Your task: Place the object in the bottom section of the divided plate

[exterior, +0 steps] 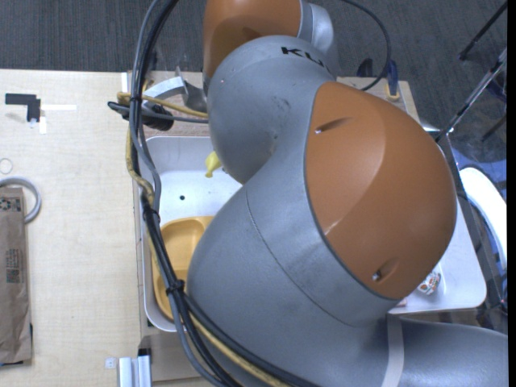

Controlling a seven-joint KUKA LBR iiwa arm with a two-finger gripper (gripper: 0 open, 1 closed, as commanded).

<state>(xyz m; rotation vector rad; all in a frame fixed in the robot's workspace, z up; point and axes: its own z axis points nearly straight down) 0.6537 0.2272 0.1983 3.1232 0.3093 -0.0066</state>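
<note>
— Most of the bins sit under the arm, so what worries you?

— Aim, mainly. A small yellow thing lies in the left bin, just at the arm's edge and a little beyond the plate. I take it for the object, though only a scrap of it shows and its shape is unclear. If it is picked up off-centre it could slip and drop back into the bin, or land in the wrong section

— And the gripper?

— Spread or pressed together, I cannot tell, nor whether it has anything

— What about the plate?

— One orange-yellow corner shows at the bin's left near side. Its dividers and its bottom section are mostly covered, so I cannot say which compartment is which. The cables run along the bin's left wall and cross the plate's rim; my guess is they could drag or nudge the plate as the arm swings

— Anything else hard to read?

— In the right bin, a small patterned item peeks out by the arm; I can't name it. On the bench a brown bag is cut off at the left edge
</note>
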